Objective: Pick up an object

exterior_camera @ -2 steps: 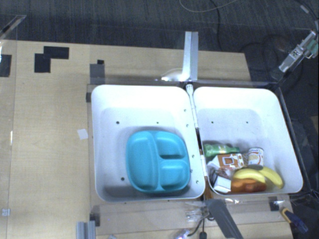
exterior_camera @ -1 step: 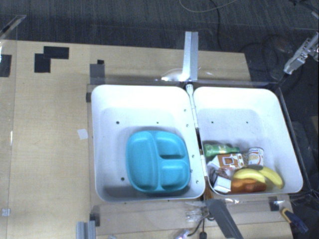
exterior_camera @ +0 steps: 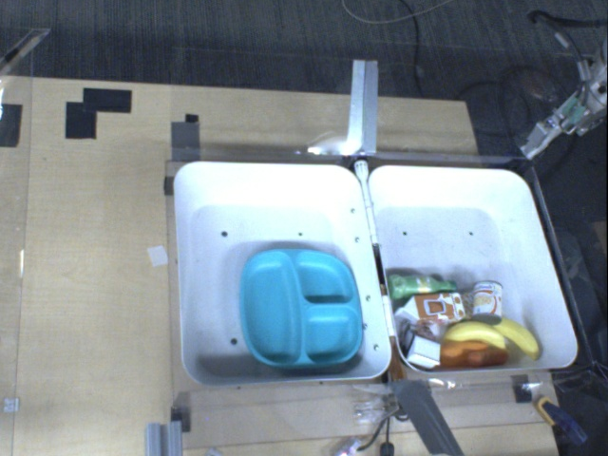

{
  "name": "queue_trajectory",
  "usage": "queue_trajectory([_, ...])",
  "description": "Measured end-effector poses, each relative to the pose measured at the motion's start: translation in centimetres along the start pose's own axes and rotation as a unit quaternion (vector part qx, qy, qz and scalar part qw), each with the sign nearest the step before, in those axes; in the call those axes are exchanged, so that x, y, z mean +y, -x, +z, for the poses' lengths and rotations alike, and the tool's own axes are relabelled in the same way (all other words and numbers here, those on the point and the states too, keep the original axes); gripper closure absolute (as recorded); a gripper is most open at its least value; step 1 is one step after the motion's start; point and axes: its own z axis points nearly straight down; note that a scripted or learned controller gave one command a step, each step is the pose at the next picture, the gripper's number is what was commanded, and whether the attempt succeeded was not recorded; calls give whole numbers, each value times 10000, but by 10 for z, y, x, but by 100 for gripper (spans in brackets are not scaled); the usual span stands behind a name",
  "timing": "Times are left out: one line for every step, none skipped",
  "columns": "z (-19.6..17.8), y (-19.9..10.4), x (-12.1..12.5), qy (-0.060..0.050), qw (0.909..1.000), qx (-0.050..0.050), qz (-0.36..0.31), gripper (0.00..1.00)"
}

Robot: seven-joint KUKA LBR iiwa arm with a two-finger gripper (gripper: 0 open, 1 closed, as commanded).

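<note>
Picking from the right white bin [exterior_camera: 475, 207]: curved yellow banana [exterior_camera: 494, 334] at five o'clock looks easiest; hand's state cannot be told.

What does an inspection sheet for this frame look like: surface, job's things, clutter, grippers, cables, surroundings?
Surface: wooden bench bearing left bin and right bin, side by side.
Job's things: blue divided tray in the left bin; banana, green packet, small can and small cartons crowded at the right bin's near edge.
Clutter: black marks on the bench.
Grippers: gripper at upper right, outside the bins; too blurred to judge.
Cables: thin cable looping on the floor.
Surroundings: dark floor.
</note>
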Motion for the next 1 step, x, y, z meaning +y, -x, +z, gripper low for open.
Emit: queue_trajectory([-33,6,11,13,9874,-15,-1580,100])
